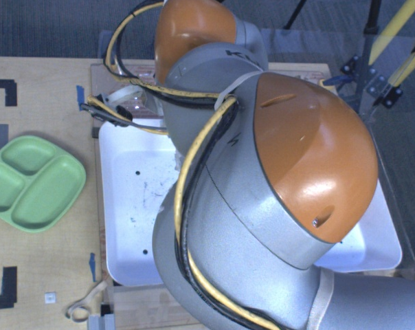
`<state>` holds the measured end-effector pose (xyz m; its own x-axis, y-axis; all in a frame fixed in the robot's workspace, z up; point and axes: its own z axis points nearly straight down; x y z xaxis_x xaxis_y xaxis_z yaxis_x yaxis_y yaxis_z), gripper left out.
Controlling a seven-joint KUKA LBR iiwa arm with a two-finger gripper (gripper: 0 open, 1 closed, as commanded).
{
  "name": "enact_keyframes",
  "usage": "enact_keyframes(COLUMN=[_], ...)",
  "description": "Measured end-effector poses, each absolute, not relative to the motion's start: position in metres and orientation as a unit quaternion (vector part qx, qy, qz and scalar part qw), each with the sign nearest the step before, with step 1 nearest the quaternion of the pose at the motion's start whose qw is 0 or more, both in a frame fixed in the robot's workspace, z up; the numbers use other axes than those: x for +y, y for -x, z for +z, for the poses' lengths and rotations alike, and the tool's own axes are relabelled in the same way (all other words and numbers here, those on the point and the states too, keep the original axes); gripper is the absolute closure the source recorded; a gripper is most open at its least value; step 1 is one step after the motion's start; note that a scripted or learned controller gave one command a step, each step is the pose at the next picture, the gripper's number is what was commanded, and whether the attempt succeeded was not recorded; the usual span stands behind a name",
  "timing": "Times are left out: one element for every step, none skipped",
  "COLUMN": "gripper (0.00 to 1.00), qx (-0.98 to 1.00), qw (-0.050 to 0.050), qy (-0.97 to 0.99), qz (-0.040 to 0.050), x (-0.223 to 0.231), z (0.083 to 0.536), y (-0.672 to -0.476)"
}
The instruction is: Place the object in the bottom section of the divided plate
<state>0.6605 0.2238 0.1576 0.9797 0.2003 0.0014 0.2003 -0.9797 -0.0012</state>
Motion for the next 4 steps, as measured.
enact_keyframes(gripper=[0.0, 0.0, 0.0, 0.0], qx=[-0.101, -0.101, -0.101, -0.101], qw=[0.001, 0.001, 0.001, 0.001], qy=[0.995, 0.995, 0.995, 0.995], qz=[-0.0006, -0.0006, -0.0006, -0.0006], x=[0.2238, 0.2238, 0.2238, 0.2238], z=[0.1576, 0.1576, 0.1576, 0.1576], y=[-0.6605, -0.6605, -0.6605, -0.6605])
